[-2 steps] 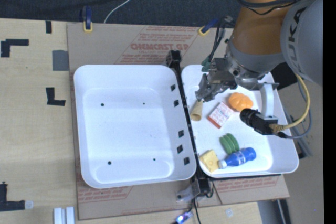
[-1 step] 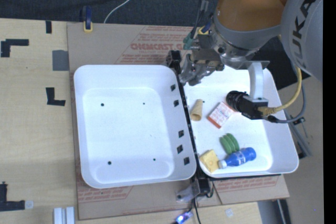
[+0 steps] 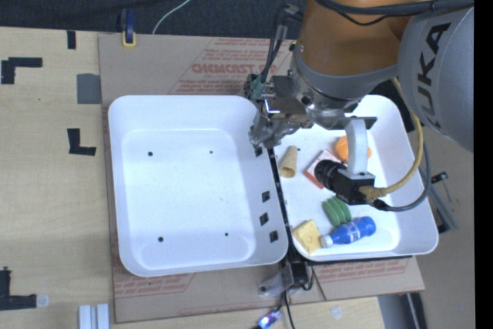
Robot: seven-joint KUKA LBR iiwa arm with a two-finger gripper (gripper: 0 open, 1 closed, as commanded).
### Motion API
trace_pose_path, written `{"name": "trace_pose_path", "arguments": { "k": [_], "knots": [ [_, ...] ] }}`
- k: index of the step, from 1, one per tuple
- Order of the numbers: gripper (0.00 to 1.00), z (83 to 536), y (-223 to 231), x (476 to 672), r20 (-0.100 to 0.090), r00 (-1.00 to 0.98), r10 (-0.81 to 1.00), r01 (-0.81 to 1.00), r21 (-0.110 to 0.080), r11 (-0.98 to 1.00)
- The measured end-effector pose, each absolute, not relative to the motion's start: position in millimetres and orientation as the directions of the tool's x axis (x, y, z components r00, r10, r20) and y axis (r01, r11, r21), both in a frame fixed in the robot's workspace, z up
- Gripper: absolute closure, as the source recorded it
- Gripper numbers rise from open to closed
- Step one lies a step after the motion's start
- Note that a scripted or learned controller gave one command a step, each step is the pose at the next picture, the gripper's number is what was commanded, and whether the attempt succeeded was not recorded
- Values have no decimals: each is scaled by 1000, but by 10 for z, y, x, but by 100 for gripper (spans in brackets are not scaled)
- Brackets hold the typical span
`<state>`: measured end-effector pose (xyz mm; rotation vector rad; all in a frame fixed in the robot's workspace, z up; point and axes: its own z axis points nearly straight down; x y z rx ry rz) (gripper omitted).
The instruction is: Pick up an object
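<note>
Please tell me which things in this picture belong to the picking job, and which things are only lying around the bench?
For the job:
- gripper
- right bin
- blue bottle
- green item
- yellow block
- tan cone
- orange piece
- red and white flat piece

Just lying about:
- left bin
- cardboard sheet
- white cable
- black tape marks

The grey arm (image 3: 451,65) carries the brand "KUKA" in dark capitals, running lengthwise down its casing; the letters "UKA" read plainly, the first is partly cut. Left of the arm, on the brown cardboard sheet (image 3: 192,65) under the bins, a red printed word shows upside down; it looks like "CHEMCAST", though the letters are too faint to be sure. Smaller red print beside it is unreadable.
</note>
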<state>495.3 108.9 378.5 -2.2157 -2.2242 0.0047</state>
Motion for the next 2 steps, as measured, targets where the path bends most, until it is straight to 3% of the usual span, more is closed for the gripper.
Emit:
{"name": "trace_pose_path", "arguments": {
  "k": [1,2],
  "knots": [
    [100,3812,-74,5563,-4,10,1000,1000,2,-10],
    [100,3912,-3,5544,-2,-2,1000,1000,-1,2]
  ]
}}
